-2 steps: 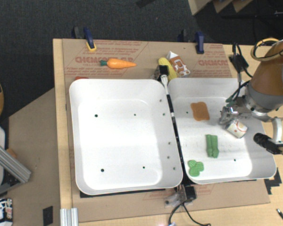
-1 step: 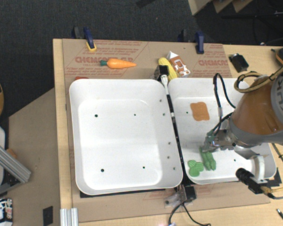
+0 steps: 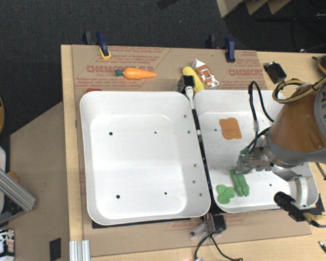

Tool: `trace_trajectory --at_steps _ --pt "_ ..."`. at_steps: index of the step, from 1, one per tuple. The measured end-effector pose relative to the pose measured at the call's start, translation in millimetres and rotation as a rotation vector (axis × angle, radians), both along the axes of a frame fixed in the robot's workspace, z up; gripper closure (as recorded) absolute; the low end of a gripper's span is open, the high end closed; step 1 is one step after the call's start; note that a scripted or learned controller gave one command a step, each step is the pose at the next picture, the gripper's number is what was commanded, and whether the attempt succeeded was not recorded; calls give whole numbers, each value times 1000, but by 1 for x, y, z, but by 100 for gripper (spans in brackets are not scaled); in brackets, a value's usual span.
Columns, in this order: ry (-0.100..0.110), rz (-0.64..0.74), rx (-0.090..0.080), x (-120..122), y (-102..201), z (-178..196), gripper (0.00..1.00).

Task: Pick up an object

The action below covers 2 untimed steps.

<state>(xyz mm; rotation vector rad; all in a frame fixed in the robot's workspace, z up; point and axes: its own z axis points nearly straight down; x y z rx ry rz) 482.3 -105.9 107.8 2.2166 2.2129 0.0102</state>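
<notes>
In the right bin [image 3: 293,203], a green toy vegetable [image 3: 233,189] lies near the front, with a long ribbed part and a round part beside it. My gripper [image 3: 248,163] hangs right at the upper end of the green piece, at the tip of the grey arm with its orange band [image 3: 296,129]. A flat tan piece like a slice of toast [image 3: 230,128] lies farther back in the same bin, apart from the gripper. The arm's bulk hides the bin's right side.
The left bin [image 3: 98,162] stands beside the right one. Behind the bins on the cardboard lie a toy carrot [image 3: 136,73], a yellow corn cob [image 3: 190,75] and a small printed packet [image 3: 207,77]. Two blue clamps [image 3: 104,47] [image 3: 230,48] grip the back edge.
</notes>
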Motion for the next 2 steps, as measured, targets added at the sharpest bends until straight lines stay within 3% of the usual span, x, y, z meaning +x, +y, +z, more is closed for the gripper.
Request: trace_trajectory --at_steps 1,2 --pt "-5 13 2 112 90 82 100" --pt "-9 10 4 148 158 243 100"
